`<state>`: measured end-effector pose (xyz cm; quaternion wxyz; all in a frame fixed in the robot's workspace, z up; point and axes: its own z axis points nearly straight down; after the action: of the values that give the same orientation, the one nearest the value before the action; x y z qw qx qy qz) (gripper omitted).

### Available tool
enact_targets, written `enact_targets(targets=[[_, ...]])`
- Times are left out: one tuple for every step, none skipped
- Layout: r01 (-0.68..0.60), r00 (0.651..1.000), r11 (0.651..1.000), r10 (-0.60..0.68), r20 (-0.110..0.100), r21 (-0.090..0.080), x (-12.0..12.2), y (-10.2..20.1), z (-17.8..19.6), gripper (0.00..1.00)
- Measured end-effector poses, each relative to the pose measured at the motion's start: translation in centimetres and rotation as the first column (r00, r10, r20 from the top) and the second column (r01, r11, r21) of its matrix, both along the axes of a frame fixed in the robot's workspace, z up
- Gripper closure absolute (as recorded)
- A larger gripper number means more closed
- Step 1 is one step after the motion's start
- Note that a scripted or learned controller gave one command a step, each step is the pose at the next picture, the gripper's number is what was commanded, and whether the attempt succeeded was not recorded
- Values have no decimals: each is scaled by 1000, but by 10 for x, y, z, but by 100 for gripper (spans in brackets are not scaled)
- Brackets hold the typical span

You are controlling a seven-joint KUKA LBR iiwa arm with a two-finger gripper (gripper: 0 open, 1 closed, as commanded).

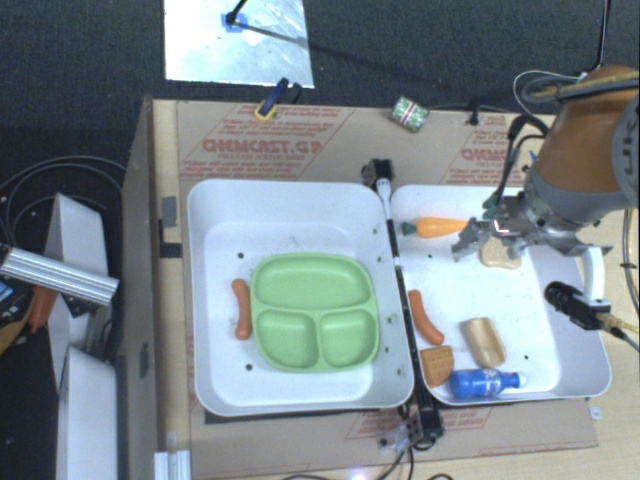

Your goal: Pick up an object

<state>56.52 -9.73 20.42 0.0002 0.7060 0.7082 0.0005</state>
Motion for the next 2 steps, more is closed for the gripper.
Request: enact_targets(targets=[[3,1000,1000,-3,-3,0,-34,-24,-113,0],[2,1000,1000,-2,2,-3,57,-110,-119,0]])
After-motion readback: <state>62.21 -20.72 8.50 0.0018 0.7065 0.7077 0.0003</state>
